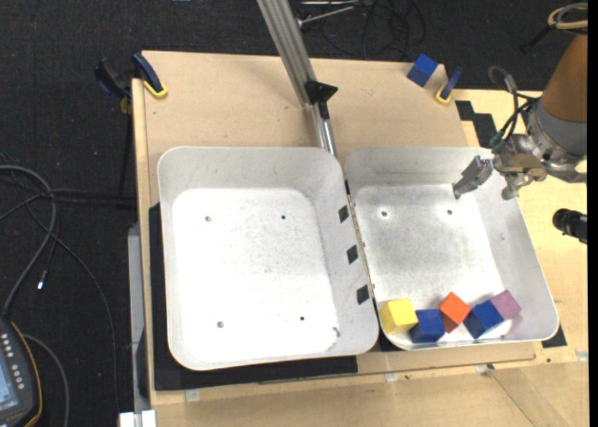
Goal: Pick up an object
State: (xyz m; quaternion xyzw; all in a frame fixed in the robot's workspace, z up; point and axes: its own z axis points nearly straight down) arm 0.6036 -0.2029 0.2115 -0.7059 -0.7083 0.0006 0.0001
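Several small cubes lie along the near edge of the right bin (425, 229): a yellow cube (399, 313), a blue cube (429, 325), an orange cube (455, 308), a second blue cube (483, 319) and a purple cube (505, 305). My gripper (488, 183) hangs over the far right corner of that bin, well away from the cubes. It is open, its two fingers spread apart with nothing between them.
The left bin (248, 257) sits beside the right one. Another blue cube (423, 68) rests on the wooden bench at the back right, near a clamp (446, 85). A metal pole (285, 28) slants in from the back to the gap between the bins.
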